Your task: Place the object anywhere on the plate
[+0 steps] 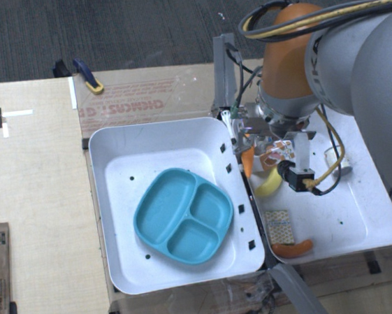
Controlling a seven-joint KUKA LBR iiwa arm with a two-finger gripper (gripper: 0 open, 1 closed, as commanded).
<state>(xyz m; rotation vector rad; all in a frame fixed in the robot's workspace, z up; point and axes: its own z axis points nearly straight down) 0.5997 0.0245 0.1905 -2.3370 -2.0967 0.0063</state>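
- Object not named by the task; candidates lay in the right bin [372, 224], clustered at its left side under the gripper [275, 156].
- Banana [268, 183]: yellow, curved, lay just below the gripper, near the bin's left wall. Judged light, smooth plastic-like skin, likely to slip; best taken across its middle, jaws square to the curve.
- Carrot [248, 161]: orange, narrow, stood or leaned against the dividing wall, partly hidden by the gripper. Judged stiff and light; little room to close on it there.
- Small red-and-white piece [278, 153] sat right at the gripper; could not tell what it was, nor whether it was held.
- Patterned sponge [279, 226]: flat rectangle, nearer the camera than the banana. Judged soft, light, easy to pinch at the edges.
- Sausage [292, 249]: orange-red, lay at the near edge of the bin, just beside the sponge. Judged smooth, apt to roll.
- Jaws: hidden under the wrist body and cables; could not tell whether apart or together.
- Plate [161, 209]: blue, three compartments, lay bare in the middle of the left bin [111, 155], well apart from the objects.
- Judgement: nothing yet on the plate; transfer leftward over the dividing wall remained to be done.
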